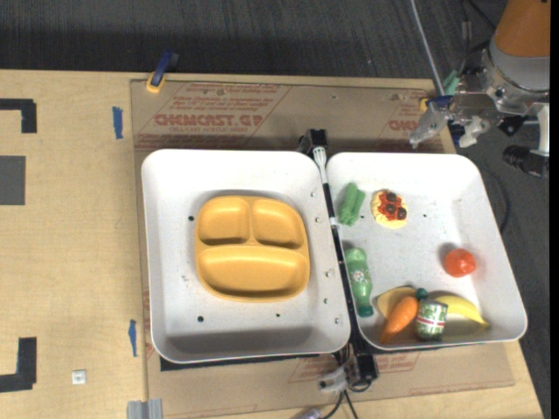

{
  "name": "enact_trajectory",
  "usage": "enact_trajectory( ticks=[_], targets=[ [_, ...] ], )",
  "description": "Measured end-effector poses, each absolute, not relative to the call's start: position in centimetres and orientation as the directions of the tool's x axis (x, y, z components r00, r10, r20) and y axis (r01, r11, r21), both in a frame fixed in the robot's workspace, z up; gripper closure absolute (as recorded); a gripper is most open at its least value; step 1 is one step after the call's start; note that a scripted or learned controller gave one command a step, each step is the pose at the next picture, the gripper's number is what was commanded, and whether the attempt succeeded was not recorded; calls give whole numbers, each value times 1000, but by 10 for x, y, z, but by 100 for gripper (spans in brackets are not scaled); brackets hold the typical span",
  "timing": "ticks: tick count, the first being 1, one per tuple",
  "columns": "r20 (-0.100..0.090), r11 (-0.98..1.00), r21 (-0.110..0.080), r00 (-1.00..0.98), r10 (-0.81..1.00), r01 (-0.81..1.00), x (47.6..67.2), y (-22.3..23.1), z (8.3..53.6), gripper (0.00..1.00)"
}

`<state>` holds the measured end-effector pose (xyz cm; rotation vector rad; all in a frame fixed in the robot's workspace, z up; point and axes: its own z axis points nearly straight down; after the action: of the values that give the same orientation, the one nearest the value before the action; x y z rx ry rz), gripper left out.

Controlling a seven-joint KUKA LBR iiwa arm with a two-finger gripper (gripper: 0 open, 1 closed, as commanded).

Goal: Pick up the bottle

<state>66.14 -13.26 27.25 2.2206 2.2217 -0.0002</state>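
Note:
A green bottle (357, 278) with a pale label lies lengthwise against the left wall of the right bin (489, 234). My gripper (443, 134) hangs beyond that bin's far right corner, over the cardboard, well away from the bottle. Its two fingers stand spread apart, open, with nothing between them. The arm's orange band (524, 20) shows at the top right.
Also in the right bin are a green vegetable (351, 203), a small pizza toy (389, 208), a red tomato (459, 262), a carrot (400, 315), a can (430, 319) and a banana (458, 311). A yellow divided plate (252, 245) lies in the left bin (166, 234).

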Motion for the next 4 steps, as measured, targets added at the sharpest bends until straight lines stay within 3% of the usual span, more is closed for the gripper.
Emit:
enact_trajectory(
  ticks=[1,2,3,4],
  targets=[
    [0,-21,-1,21,1000,1000,666,-98,107,0],
    [1,-478,1,478,878,878,601,-100,86,0],
    [1,-515,-1,515,857,857,577,-31,185,0],
    [-1,-652,-4,652,758,758,557,27,184,0]
  ],
)
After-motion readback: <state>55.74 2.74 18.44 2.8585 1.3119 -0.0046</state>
